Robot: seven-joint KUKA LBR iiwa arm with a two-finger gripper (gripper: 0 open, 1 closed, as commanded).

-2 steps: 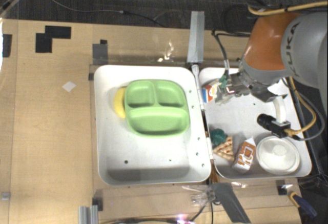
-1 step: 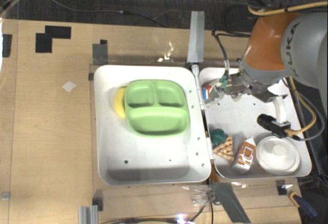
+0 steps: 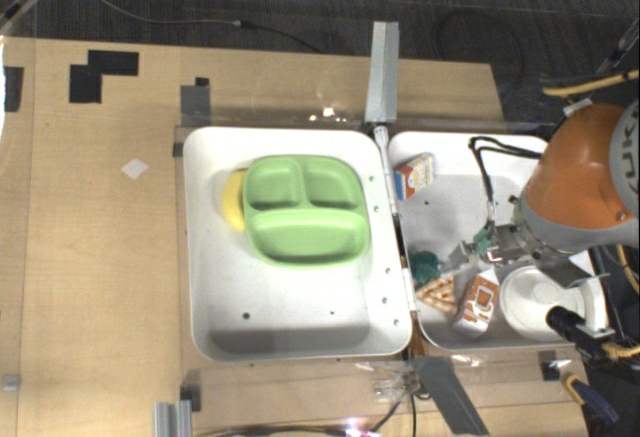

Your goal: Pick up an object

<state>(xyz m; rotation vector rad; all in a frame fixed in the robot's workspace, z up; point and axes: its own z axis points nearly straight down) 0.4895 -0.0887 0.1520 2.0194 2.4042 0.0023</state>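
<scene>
Your claw is hanging low in the right bin, its state impossible to tell, over crowded packets; you are risking pinching two, or slipping off one.

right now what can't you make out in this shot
- End effector, camera view: the arm's own bulk covers its fingers.
- Yellow object, left bin: mostly hidden under the green tray.
- Items by the right bin's near wall: overlapping, too small to identify.
</scene>
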